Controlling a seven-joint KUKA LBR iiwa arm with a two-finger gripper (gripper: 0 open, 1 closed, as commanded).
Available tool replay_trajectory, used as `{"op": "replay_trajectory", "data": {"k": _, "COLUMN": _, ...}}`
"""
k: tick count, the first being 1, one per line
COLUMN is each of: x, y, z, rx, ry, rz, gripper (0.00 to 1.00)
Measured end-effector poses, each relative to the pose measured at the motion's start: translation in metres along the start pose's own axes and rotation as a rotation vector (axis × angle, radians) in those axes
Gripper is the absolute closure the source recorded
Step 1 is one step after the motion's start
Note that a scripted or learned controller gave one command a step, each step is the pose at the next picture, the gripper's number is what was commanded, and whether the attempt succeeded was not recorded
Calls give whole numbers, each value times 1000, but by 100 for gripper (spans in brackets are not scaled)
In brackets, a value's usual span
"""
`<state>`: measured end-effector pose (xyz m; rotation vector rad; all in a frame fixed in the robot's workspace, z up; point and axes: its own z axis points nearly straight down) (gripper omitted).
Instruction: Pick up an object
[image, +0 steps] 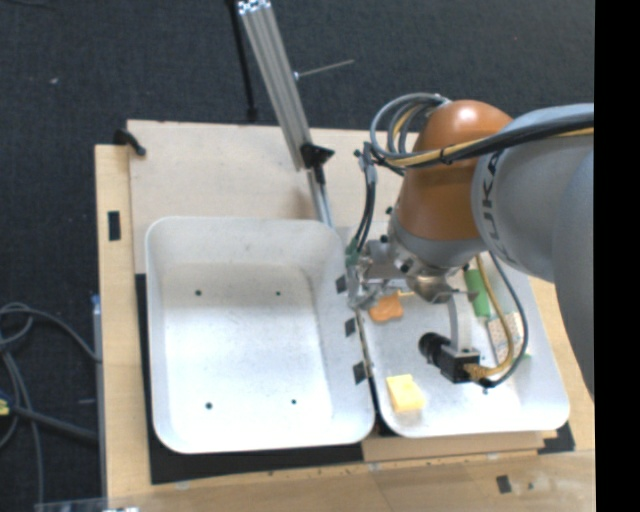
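My gripper hangs low over the left part of the right bin, under the orange-banded wrist. A small orange piece lies right at its tip, touching or just below it; I cannot tell whether it is held. A pale yellow block rests on the bin floor nearer the front, apart from the gripper. A green object shows to the right, partly hidden by the arm and cables.
The left bin stands beside the right one, their rims meeting just left of the gripper. A slanted aluminium post rises behind the bins. The arm covers the back of the right bin.
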<state>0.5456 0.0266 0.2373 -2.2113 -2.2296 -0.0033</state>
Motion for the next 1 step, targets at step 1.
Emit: {"op": "replay_trajectory", "data": {"k": 1, "x": 41, "y": -24, "z": -2, "rx": 1, "ry": -1, "rz": 1, "gripper": 100}}
